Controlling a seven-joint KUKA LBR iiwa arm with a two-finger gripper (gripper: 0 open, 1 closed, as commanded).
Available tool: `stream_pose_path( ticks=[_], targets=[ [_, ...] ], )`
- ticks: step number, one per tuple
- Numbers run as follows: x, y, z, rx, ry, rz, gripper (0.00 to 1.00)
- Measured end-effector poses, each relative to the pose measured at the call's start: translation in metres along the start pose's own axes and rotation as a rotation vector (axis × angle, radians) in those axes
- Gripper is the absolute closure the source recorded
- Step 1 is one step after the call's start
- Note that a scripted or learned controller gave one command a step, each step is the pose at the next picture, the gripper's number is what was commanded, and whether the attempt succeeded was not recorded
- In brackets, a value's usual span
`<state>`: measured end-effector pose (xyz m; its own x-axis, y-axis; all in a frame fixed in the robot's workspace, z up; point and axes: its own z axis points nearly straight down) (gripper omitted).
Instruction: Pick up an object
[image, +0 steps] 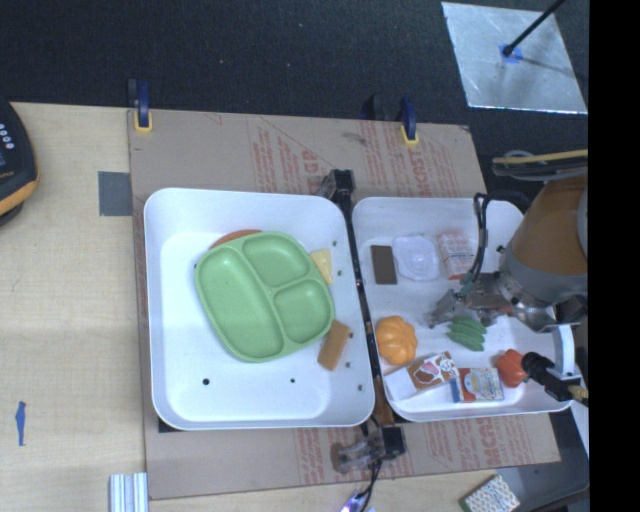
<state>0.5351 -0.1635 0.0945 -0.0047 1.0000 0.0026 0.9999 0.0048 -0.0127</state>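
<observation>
camera view: the counter (70, 300) carries a sheet of brown cardboard (250, 150) clipped at its far edge, and on that sit two shallow white bins side by side. the left bin (170, 390) holds a green divided plate (263, 294) lying flat near its middle, with a sliver of something orange-red (236, 237) showing past the plate's far rim and a pale yellow piece (321, 264) tucked at its right rim. a tan block (334, 346) lies tilted just beside the plate's near right corner.

the right bin (420, 208) holds the loose objects. a small dark brown rectangle (384, 264) lies toward its far left, a clear crumpled wrapper (416, 257) beside it, and a pale printed packet (456, 252) further right. an orange rounded object (396, 339) sits near the bin's left wall. a green ridged piece (467, 333) lies near the middle. along the near wall are a small printed carton (431, 371), a flat printed packet (480, 384) and a red object (511, 366).

the grey arm with its orange band (550, 235) reaches in from the right over the right bin. its gripper (458, 304) is low, just above and touching or nearly touching the green ridged piece; whether the jaws are released or clenched i cannot tell, and nothing is plainly seen between them.
</observation>
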Motion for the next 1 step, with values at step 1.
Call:
stream_pose_path(
  ticks=[1],
  targets=[
    [-0.0027, 0.0454, 0.0020, -0.014, -0.003, -0.001, 0.00]
  ],
)
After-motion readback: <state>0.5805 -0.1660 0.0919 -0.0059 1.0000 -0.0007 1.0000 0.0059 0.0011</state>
